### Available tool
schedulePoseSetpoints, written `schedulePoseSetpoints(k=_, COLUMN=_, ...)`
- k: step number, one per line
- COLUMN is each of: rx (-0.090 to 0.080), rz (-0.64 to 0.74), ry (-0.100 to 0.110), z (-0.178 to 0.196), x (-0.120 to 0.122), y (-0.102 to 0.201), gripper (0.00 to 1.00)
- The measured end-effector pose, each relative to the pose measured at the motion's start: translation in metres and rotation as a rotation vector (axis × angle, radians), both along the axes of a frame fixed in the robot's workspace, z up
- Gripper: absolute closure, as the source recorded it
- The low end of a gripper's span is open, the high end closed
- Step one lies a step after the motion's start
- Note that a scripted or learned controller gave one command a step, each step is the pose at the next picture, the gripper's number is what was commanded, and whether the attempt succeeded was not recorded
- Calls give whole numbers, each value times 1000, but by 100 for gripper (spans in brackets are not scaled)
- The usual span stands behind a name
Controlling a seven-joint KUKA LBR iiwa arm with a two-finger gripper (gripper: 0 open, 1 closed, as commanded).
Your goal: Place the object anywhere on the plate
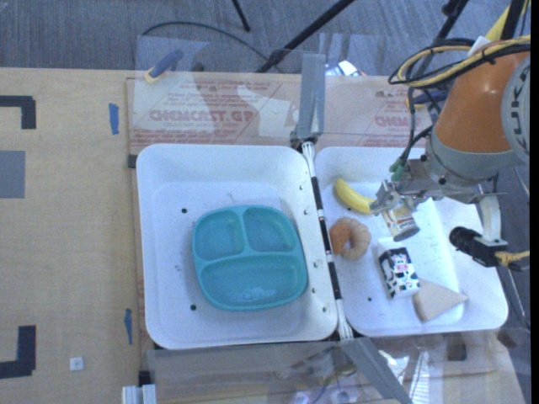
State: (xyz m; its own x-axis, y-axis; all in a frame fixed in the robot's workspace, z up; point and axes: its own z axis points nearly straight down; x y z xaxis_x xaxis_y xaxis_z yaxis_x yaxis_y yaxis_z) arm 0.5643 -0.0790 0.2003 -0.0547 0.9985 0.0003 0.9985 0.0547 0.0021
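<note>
The banana (pixel 352 195) is lying in the right bin (pixel 472 314), near its upper left corner, with its long axis running from upper left to lower right; one tip is pointing up toward the divider between the bins and the other end is pointing down toward the hand (pixel 397 211). The hand is hanging just beside that lower right end, and I cannot tell how far it is open or whether it has hold of anything, since the metal parts are blurring together there. Just below the banana a doughnut (pixel 349 237) is sitting flat, close to the divider. Further right and lower, a small black and white carton (pixel 398 273) is lying on its side, and beside it, toward the bin's lower right corner, a tan wedge (pixel 437 300) is resting. The arm (pixel 482 108), grey with an orange band, is reaching in above the bin from the right. In the left bin (pixel 168 183) a teal plate (pixel 248 257) with three compartments is lying flat, well apart from the banana. Both bins are sitting side by side on the wooden surface (pixel 67 225).
</note>
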Motion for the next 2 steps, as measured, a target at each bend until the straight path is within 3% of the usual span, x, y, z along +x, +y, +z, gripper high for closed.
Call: schedulePoseSetpoints(k=2, rx=-1, rz=272, ry=-1, z=-15, x=65, y=132, gripper=100)
